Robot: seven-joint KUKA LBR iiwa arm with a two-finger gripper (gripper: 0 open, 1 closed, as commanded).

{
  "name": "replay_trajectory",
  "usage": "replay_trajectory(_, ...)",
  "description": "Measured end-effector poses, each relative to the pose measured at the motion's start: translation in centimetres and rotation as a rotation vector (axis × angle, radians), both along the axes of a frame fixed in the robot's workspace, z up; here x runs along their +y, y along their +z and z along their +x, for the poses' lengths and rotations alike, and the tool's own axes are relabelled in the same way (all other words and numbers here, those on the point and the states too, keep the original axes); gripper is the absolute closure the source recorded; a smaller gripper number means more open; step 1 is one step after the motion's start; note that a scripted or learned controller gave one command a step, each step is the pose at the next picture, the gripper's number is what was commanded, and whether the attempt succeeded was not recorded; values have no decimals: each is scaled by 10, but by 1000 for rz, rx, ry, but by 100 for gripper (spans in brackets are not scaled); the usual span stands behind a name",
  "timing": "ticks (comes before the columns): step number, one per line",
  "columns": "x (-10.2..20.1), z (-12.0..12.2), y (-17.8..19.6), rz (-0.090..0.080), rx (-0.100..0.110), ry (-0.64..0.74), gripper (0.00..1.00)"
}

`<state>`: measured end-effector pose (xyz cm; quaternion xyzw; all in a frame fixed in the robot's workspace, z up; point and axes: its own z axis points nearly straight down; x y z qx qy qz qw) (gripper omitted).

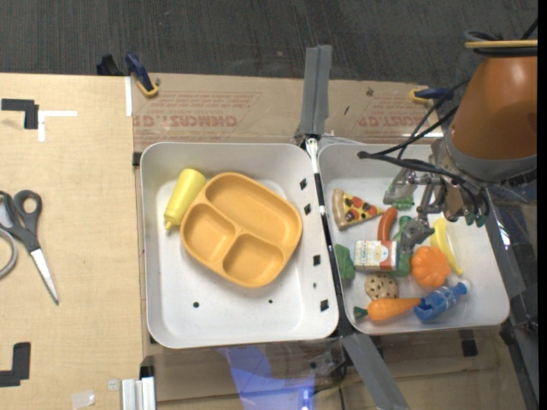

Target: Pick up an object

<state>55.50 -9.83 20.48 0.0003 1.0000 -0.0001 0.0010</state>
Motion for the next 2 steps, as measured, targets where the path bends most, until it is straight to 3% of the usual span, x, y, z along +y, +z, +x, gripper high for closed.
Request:
replay_trajectory(1,6,10,-102,0,1,-30,0)
replay_trajectory(2,4,30,-106,0,-8,-179,0)
